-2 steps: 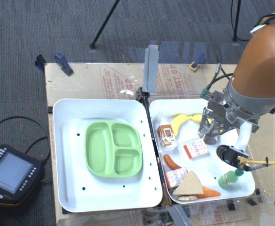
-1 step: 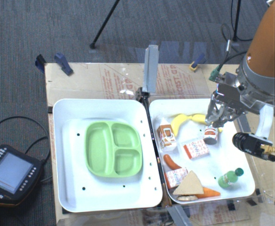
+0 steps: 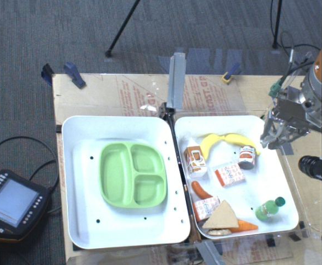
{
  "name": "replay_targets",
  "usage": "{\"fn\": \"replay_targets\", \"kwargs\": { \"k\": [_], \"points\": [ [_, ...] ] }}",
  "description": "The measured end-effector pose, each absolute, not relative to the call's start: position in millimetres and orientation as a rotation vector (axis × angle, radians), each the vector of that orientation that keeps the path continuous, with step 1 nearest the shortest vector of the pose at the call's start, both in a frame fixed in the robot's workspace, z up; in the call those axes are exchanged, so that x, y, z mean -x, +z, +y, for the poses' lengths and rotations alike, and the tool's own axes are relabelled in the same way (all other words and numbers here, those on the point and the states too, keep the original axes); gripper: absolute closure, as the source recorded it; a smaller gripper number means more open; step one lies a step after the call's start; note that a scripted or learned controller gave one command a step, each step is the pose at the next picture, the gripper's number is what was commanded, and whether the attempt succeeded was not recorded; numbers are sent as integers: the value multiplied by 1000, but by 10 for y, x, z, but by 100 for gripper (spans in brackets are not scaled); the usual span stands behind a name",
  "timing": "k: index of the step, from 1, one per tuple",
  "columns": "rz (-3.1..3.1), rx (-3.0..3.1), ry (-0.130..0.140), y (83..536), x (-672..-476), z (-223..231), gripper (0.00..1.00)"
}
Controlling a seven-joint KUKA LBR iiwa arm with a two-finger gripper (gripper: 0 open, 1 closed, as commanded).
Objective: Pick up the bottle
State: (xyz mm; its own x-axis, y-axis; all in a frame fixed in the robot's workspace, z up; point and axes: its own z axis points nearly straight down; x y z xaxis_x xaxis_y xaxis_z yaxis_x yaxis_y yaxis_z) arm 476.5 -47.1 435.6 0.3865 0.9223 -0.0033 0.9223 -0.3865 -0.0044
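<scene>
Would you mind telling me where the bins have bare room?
Left white bin: open floor rings the green divided plate. Right white bin: a bare patch between the small carton and green plastic bottle; its left side is crowded.

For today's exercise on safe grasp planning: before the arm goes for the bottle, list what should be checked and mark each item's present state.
1. Bottle in right bin: ok.
2. Bottle free of neighbours; carrot lies close but apart: ok.
3. Bottle upright: not ok, lying on its side.
4. Pincer above bottle: not ok, at bin's far right rim.
5. Pincer open: cannot tell.
</scene>
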Motion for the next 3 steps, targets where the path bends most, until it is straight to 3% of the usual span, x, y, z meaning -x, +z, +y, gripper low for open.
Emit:
{"fn": "replay_targets", "kwargs": {
  "k": [2,3],
  "points": [
    [-1857,2531,6,4359,-4766,-1856,100],
    [-1926,2479,5,4360,-4774,-2051,100]
  ]
}}
